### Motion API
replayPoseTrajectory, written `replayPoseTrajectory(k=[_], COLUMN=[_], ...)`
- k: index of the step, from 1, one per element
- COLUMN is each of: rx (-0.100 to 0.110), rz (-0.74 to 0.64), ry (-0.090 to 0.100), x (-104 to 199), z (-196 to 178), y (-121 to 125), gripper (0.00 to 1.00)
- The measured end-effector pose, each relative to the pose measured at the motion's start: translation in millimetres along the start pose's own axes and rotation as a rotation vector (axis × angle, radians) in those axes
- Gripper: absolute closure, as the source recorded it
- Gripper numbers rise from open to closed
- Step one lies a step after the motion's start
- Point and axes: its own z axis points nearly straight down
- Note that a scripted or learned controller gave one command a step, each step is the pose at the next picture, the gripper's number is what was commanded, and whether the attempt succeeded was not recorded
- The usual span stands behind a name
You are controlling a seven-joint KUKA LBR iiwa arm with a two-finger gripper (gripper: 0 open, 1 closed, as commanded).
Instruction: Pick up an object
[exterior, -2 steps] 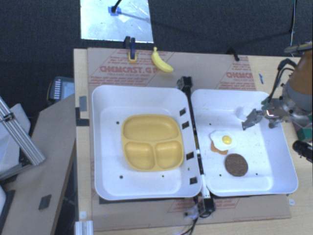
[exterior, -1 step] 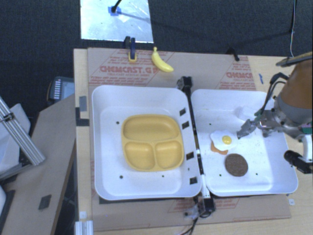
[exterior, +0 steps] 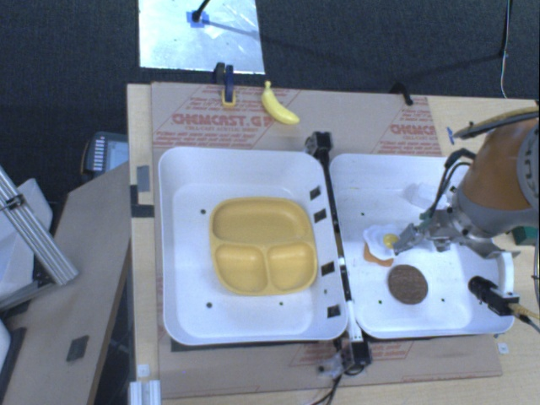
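In the right bin [exterior: 363, 180] lie a toy fried egg [exterior: 380, 240], white with a yellow yolk, a small orange-brown piece [exterior: 376, 257] just under it, and a round dark brown disc [exterior: 407, 284] nearer the front. My gripper [exterior: 411, 237] is low in this bin. Its tip is right beside the egg's right edge, above the brown disc. No object can be seen held in it. The grey and orange arm [exterior: 504, 180] comes in from the right over the bin's right side.
The left bin [exterior: 181, 226] holds a yellow three-compartment plate [exterior: 260, 245]. A toy banana [exterior: 279, 107] and a yellow clamp [exterior: 227, 87] lie on the cardboard behind the bins. A faint pale patch [exterior: 419, 195] sits near the right bin's back.
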Motion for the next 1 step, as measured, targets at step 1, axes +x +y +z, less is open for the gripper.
replayPoseTrajectory(k=[1], rx=[-0.004], rz=[0.000], ry=[-0.002], x=[-0.8], z=[-13.7], y=[1.0], gripper=[1.00])
